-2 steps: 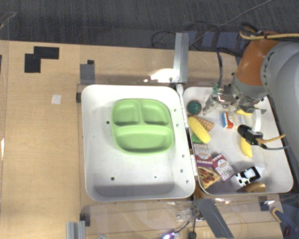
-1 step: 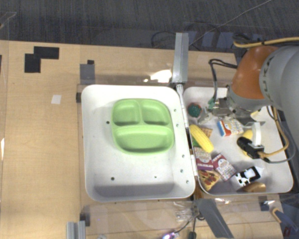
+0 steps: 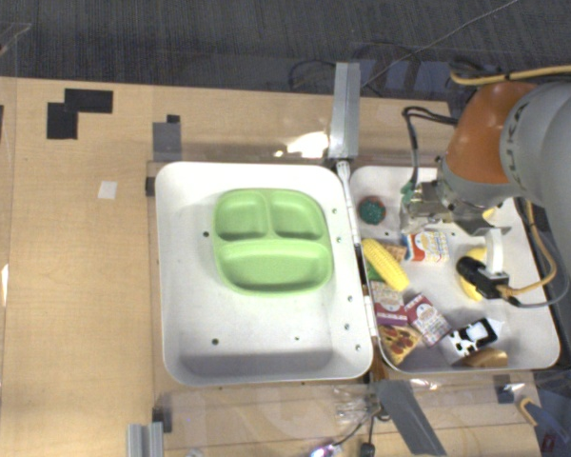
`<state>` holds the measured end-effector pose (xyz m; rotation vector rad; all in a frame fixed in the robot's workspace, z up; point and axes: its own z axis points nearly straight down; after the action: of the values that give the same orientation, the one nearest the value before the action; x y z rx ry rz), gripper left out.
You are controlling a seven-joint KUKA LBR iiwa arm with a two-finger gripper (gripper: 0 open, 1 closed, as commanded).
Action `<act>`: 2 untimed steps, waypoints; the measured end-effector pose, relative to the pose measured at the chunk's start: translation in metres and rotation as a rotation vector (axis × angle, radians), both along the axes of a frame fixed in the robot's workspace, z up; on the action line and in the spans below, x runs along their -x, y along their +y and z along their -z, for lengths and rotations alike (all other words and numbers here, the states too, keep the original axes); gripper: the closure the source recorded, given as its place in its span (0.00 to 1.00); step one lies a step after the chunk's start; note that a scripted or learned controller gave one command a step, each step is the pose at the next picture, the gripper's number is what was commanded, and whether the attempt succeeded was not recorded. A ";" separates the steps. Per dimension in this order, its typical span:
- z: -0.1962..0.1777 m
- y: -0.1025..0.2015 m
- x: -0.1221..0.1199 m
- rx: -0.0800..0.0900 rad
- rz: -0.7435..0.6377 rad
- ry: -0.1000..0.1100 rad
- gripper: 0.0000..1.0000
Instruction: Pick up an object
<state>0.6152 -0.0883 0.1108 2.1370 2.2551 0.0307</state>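
Nearest the camera, the pale wooden surface (image 3: pixel 67 331) runs along the bottom of the view, with metal brackets and a clear fitting at the front edge between the two bins; on it sit the left bin (image 3: pixel 186 341), a shallow white tray holding a green divided plate (image 3: pixel 269 238) near its middle, and the right bin (image 3: pixel 550 341), touching it along a shared rim; at the front of the right bin lie a black-and-white cow toy (image 3: pixel 473 339) above a brown piece, and to their left a dark red snack packet (image 3: pixel 424 318) overlapping a flat food packet (image 3: pixel 392 326); further in, a yellow corn cob (image 3: pixel 384 263) lies slanted near the dividing rim, a banana (image 3: pixel 471 276) lies towards the right wall, and a small red-and-white carton (image 3: pixel 426 247) sits between them; a dark green ball (image 3: pixel 371 209) rests near the back left corner; the end effector (image 3: pixel 422 208) hangs just above the carton, and whether its fingers are apart or together cannot be told; behind it the arm's orange band (image 3: pixel 478 139) and grey body enter from the right; black squares mark the surface at far left; beyond lies dark grey carpet (image 3: pixel 171 17) with cables.
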 end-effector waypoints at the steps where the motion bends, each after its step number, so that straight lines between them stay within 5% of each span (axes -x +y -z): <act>1: -0.119 0.020 0.003 -0.006 -0.117 0.032 1.00; 2: -0.043 -0.030 0.013 0.001 -0.452 0.035 1.00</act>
<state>0.6022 -0.1181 0.1542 1.5922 2.7029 0.0037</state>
